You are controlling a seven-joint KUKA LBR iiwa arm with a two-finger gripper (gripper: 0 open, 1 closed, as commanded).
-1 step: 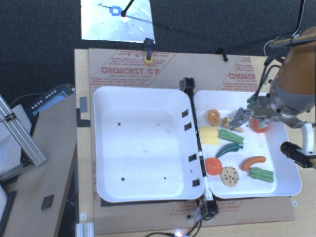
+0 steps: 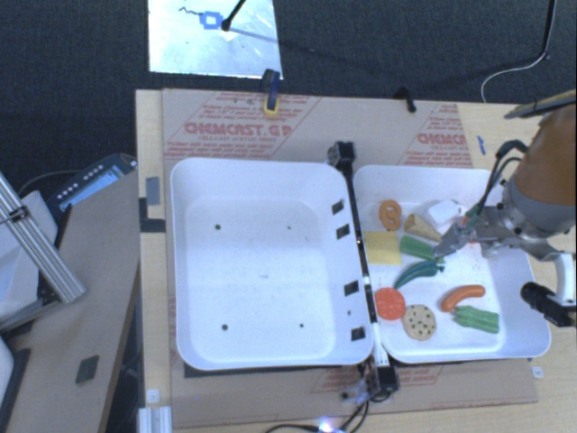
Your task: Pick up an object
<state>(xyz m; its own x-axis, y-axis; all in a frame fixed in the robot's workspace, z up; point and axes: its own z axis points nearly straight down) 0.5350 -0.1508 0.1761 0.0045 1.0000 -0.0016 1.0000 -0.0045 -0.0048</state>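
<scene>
Green toy pepper (image 2: 417, 271) lies at six o'clock of my jaws (image 2: 448, 240) in the right-hand bin (image 2: 518, 345), their spread impossible to tell, so I should drop squarely over it before closing.

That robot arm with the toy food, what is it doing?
The robot arm reaches in from the right, over the right bin, which is full of toy food. Its claw is down among the toys, near a green piece and a yellow block. It is trying to pick something up, but I can't tell if it has anything yet. The left bin sits beside it.
</scene>
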